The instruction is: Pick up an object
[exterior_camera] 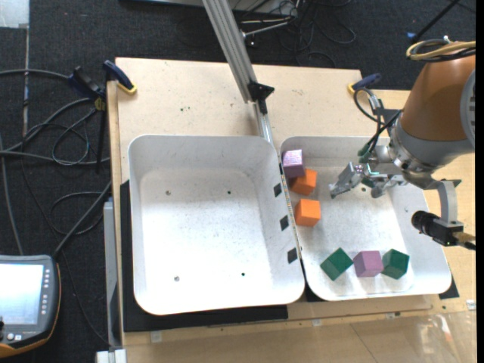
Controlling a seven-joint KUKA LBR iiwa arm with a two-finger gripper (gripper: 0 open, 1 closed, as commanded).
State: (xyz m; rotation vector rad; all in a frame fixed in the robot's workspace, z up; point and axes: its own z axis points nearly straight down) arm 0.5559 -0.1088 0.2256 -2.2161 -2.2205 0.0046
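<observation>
Obj candidates all in right bin: purple cube at upper-left corner, touching orange cube just below; 2nd orange cube near, lower. Bottom row: green cube, purple cube #2, green cube #2, side by side. Gripper above bin, right of orange cubes, nothing btwn fingers; open/closed: cannot tell. Left bin alongside.

**One fixed camera above the surface**

A single camera looks down at a slant on the surface, far enough off to take in both white bins, the left bin and the right bin, plus dark floor around. The arm enters from the right edge.
</observation>
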